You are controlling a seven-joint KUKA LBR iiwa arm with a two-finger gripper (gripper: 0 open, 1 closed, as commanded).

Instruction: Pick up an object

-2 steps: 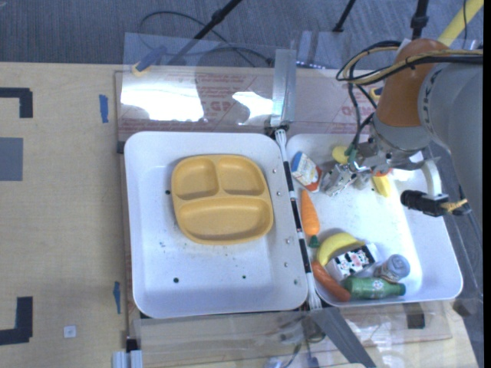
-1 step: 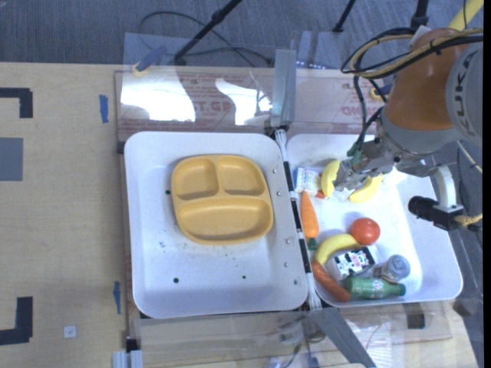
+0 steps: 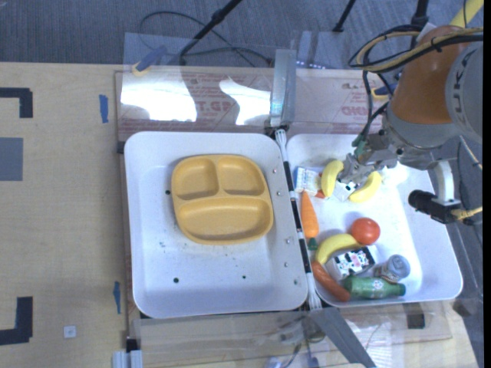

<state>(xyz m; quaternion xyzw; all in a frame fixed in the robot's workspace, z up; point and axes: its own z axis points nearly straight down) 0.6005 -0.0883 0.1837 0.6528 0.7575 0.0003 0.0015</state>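
Gripper (image 3: 357,172): hung low in the far part of the right bin (image 3: 430,240), on the end of the grey arm (image 3: 430,106) with its orange band. Sat between two small yellow bananas, touching or nearly touching both. Released or clenched: could not be told from this slant, the wrist covering the tip.

Left small banana (image 3: 331,178): lay just left of the gripper, curved, standing nearly along the bin's depth. Right small banana (image 3: 368,188): lay just right of and slightly nearer than the gripper, tilted. Neither seen clearly grasped.

Blue-and-white packet (image 3: 307,179): lay beside the left small banana, against the bin's left wall.

Carrot (image 3: 308,215): lay nearer the camera than the packet, along the same wall, point towards the near side.

Tomato (image 3: 366,230): sat near the middle of the right bin, apart from the gripper.

Larger banana (image 3: 337,246): lay just left of and below the tomato, touching a black-and-white card box (image 3: 354,261).

Green bottle (image 3: 373,287): lay on its side at the near edge, with a grey can (image 3: 396,267) just beyond it and a red pepper (image 3: 328,282) to its left.

Left bin (image 3: 153,267): held a yellow divided plate (image 3: 222,198), flat, in its far half, well apart from the gripper.
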